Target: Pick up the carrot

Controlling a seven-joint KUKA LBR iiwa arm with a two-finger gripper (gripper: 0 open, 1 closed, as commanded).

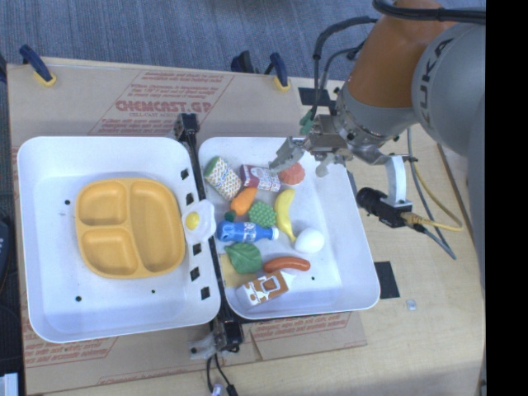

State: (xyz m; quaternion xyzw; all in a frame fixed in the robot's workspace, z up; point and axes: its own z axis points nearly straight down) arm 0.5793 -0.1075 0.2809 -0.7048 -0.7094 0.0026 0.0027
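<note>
While the grey arm with its glossy orange band reaches in from the right, its gripper hangs over the far end of the right bin, metal fingers spread apart with nothing between them. Below lies a jumble of smooth plastic toy food. The carrot, a short tapered orange cone, rests near the bin's left side, between a green-and-white patterned box and a bumpy green piece, just beside a dark red snack packet. Close by are a curved yellow banana, a blue bottle lying on its side, a round white egg, a leafy green vegetable, a glossy red sausage, a brown-and-white carton and a reddish round piece under the fingers. A fried egg sits on the divider between the bins. A yellow three-compartment tray occupies the left bin. Both shallow white bins stand on brown printed cardboard.
</note>
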